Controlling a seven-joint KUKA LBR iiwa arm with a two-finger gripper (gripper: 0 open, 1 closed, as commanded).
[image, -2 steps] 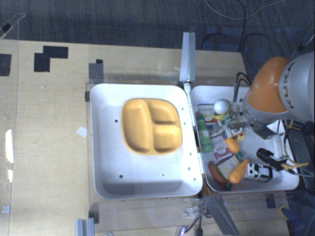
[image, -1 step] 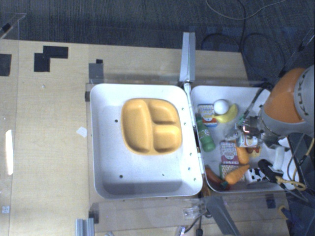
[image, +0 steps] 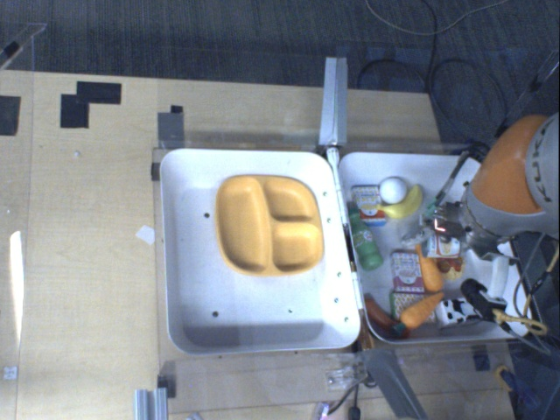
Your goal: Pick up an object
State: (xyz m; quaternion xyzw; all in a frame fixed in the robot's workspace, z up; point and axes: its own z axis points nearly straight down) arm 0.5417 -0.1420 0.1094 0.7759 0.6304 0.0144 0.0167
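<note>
Camera view looked down at a slant on a pale wooden bench (image: pixel 79 261) carrying two shallow white bins side by side. Left bin (image: pixel 188 304): smooth, glossy, rounded corners, a few small dark holes in its floor. It held one yellow tray (image: pixel 269 223), a soft-edged rounded square moulded into three compartments, one long on the left and two smaller on the right. A grey metal bar (image: pixel 333 103) ran from the far edge down to the seam between the bins.

Right bin (image: pixel 455 157) was crowded. Green bottle (image: pixel 367 249) lay just beside the left wall, a small carton (image: pixel 367 201) above it. White ball (image: pixel 393 188) touched a curved yellow banana (image: pixel 405 205). Nearer the front: a flat printed packet (image: pixel 406 269), an orange carrot-shaped piece (image: pixel 424 309), a dark red piece (image: pixel 381 311) and a black-and-white spotted item (image: pixel 451 311).

Arm entered from the right, orange band (image: pixel 516 169) above the grey wrist, bent down over the right bin. Gripper (image: pixel 444 230) sat low among the objects near the packet. Cannot tell how its jaws stood, nor whether anything was between them.
</note>
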